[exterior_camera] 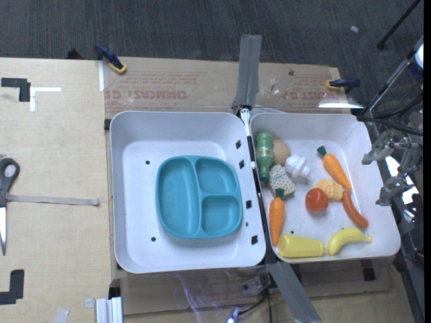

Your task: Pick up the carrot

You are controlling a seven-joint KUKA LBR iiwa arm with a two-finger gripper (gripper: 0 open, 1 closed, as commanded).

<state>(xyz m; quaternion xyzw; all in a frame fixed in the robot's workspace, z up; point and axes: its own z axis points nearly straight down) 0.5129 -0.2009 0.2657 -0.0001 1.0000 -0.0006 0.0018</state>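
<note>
Two carrots lie in the right bin (363, 137). One carrot (335, 169) with a green top rests slantwise near the bin's right side. The other carrot (276, 216) lies upright in the picture by the left wall, its green top pointing to the back. My gripper (389, 170) hangs at the right rim of this bin, to the right of the first carrot and apart from it. Nothing shows in its grasp.
Around the carrots are a green bottle (264, 151), a red tomato (316, 200), a banana (347, 238), a yellow piece (300, 247) and a red pepper (354, 210). The left bin (128, 180) holds a teal divided plate (200, 197). Scissors (5, 180) lie far left.
</note>
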